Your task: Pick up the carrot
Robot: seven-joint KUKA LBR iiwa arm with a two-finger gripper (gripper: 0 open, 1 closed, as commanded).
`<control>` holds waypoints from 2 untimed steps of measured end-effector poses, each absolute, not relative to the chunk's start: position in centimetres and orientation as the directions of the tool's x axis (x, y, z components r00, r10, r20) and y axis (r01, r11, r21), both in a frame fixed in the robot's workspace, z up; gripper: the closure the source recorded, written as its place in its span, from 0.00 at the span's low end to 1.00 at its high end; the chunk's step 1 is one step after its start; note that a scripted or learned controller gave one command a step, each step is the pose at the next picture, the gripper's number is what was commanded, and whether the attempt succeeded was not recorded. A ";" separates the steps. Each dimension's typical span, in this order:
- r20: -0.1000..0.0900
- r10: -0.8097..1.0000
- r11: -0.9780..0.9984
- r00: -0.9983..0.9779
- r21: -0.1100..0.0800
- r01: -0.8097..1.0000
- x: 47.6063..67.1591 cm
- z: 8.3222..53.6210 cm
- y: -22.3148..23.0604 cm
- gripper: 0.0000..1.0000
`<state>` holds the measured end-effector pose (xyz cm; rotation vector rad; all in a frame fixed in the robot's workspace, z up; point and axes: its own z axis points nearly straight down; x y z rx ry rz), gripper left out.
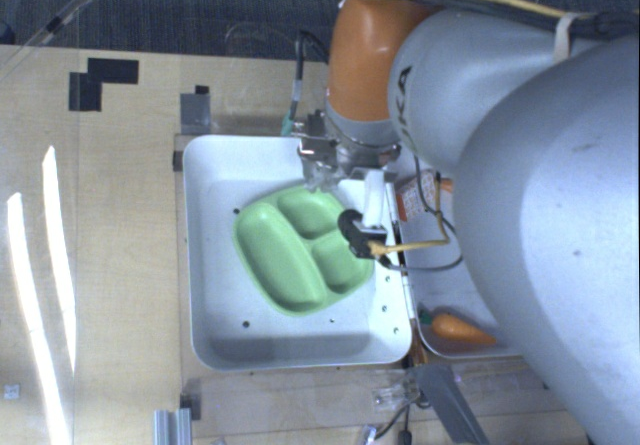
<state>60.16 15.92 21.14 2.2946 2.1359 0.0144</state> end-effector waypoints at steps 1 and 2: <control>0.000 0.996 0.088 -0.088 0.006 0.996 59.6 22.3 7.7 1.00; -0.002 0.944 0.331 -0.331 0.008 0.944 51.6 24.9 2.8 1.00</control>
